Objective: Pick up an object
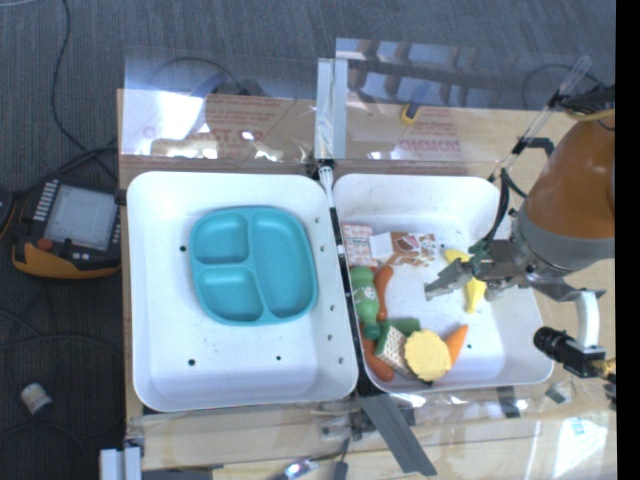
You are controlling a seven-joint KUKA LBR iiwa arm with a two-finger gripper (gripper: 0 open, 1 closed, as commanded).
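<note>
Teal divided plate [252, 265] in left bin [160, 368]; handheld pendant [68, 228] on floor, left.

One fixed camera is looking down at a slant on both white bins [150, 268], the arm [575, 183] entering frame right.

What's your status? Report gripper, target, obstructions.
Gripper low in right bin, over a yellow piece; grasp unconfirmed. Toy food crowds bin's left side. Teal tray sits in left bin.
</note>
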